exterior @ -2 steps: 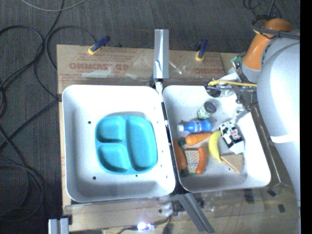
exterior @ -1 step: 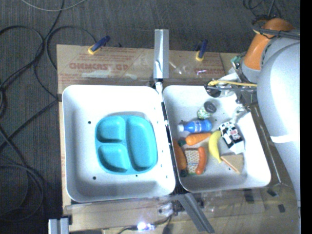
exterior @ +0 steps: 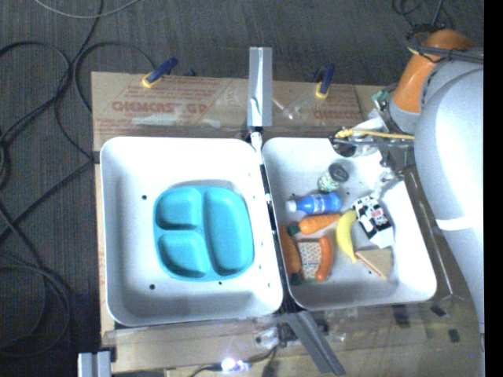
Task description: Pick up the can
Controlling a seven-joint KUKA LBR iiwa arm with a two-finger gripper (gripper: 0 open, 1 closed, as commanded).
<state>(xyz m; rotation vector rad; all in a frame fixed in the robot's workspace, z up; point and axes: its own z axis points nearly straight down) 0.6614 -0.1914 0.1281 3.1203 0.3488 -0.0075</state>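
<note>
The can (exterior: 333, 177) is small, with a green label and a dark grey top. It lies in the upper middle of the right bin (exterior: 409, 285). My gripper (exterior: 387, 181) hangs at the bin's upper right, below the grey arm with its orange band. It is to the right of the can and apart from it. Nothing shows between the fingers.
Below the can lie a blue bottle (exterior: 314, 203), a carrot (exterior: 318, 224), a banana (exterior: 346, 234), a black and white item (exterior: 371, 214), a tan wedge (exterior: 375, 260) and an orange packet (exterior: 313, 259). The left bin (exterior: 118, 210) holds a blue divided tray (exterior: 204, 232).
</note>
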